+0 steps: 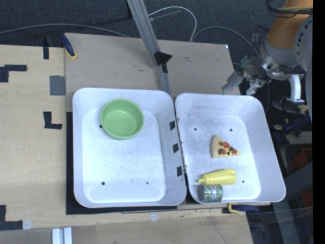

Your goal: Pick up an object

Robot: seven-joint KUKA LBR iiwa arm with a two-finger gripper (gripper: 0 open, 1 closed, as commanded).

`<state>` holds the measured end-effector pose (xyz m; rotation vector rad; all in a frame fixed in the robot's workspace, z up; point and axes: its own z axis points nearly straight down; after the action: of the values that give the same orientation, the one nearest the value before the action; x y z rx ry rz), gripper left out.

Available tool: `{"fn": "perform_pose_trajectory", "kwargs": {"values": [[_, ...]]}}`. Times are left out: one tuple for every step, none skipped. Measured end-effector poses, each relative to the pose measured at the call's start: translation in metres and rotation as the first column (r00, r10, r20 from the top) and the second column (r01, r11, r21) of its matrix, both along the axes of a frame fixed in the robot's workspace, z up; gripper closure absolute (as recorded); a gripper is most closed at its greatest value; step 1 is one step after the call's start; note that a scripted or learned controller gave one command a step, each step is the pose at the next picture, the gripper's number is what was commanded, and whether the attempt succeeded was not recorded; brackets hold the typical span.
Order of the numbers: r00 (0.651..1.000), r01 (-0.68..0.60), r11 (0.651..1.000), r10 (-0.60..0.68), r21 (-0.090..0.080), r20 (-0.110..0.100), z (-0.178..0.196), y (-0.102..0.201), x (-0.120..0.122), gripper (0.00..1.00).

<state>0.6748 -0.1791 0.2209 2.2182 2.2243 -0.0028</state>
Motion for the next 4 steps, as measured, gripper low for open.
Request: {"fn": "perform_pose_trajectory", "kwargs": {"values": [[1.0,0.0,1.0,0.0,0.0,-0.001,0.0,0.0,0.0,0.0],[1.0,0.001,1.0,-0.001,0.002,-0.006,-0.057,0.01,-0.004,0.0],[1.0,0.0,1.0,0.0,0.001,-0.007,-0.122,0.014,-0.007,0.0],[1.0,0.0,1.0,0.0,-0.001,-0.002,-0.132,0.014,-0.007,0.0]]}}
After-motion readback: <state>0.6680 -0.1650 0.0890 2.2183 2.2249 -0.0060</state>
